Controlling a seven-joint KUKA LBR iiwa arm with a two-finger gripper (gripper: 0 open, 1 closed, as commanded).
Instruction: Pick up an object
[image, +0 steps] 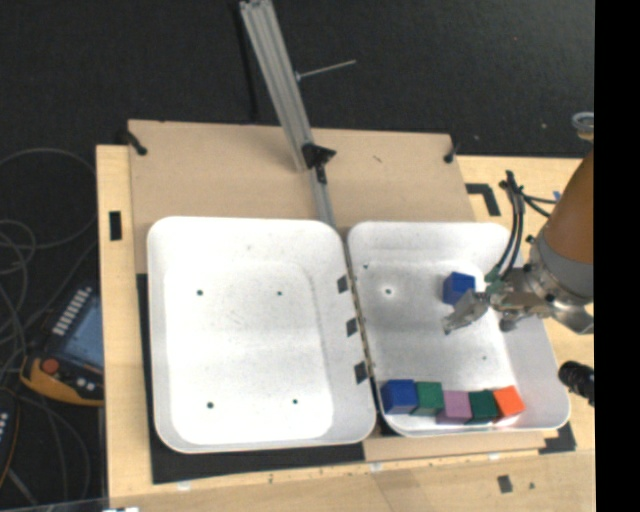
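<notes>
**Blue block waits near the robot's fingers**

Blue is the colour of the block (459, 287) that sits closest to the gripper (466, 315). It lies by itself in the right bin (420, 245), a bit right of the middle of the frame. The gripper reaches in from the right side of the frame and hangs just below and beside that block. Its grey fingers (460, 317) point to the left. I cannot tell if the fingers are apart or together, because they look small and blurry. Nothing shows between them, so I think the gripper holds nothing yet.

Along the bottom edge of the right bin five more blocks stand in a row, touching each other: a dark blue block (399, 394), a green block (429, 397), a purple block (457, 404), a second green block (484, 405) and an orange block (509, 400). The left bin (250, 330) sits beside it, in the left half of the frame.

I think the robot is at the reaching step, getting close to something to grab. The lone blue block looks like the easy pick, since it has room on all sides. For the next move, the gripper needs to slide up the frame a little so it sits right over the block, go down with one finger on each side, squeeze, and then lift. If it is off to one side, it may just push the block away.
</notes>
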